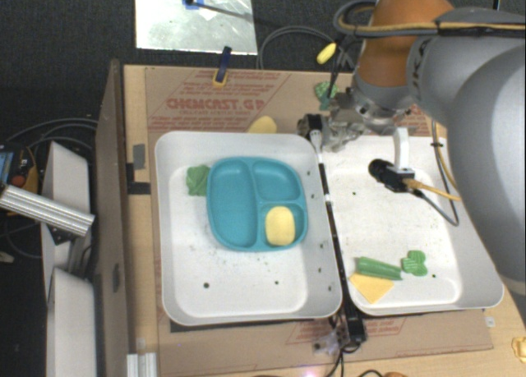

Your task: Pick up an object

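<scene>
My gripper (326, 132) hangs over the far left corner of the right bin (460, 240), close to the divider between the bins. Nothing shows in its grasp. In that bin's near part lie a long green vegetable (378, 268), a small green piece (415, 262) and a yellow wedge (371, 288). The left bin (177, 236) holds a teal divided plate (238, 203) with a yellow rounded object (280, 225) in its near right compartment. A green leafy piece (197, 180) lies against the plate's left edge.
A black part with a white bracket (390, 172) and a yellow cable hangs from the wrist over the right bin. A yellow item (263, 126) sits on the cardboard just behind the left bin. The grey arm (477, 80) fills the upper right.
</scene>
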Robot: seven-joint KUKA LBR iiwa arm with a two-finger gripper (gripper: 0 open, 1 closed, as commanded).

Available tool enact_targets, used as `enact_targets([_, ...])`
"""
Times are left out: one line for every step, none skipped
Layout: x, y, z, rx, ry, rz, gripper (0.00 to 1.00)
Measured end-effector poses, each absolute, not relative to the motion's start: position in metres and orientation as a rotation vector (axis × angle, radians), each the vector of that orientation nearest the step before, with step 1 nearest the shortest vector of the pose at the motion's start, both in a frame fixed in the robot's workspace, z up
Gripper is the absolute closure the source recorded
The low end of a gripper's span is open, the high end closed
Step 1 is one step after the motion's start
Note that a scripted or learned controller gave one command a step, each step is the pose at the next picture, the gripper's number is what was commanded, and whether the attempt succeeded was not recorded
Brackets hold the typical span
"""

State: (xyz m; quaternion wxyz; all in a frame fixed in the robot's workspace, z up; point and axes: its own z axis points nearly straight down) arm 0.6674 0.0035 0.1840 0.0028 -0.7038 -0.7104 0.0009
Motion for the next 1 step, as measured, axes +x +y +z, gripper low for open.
enact_targets([0.6685,-0.0927,0.2824,-2.235,-2.224,-0.007,1.0])
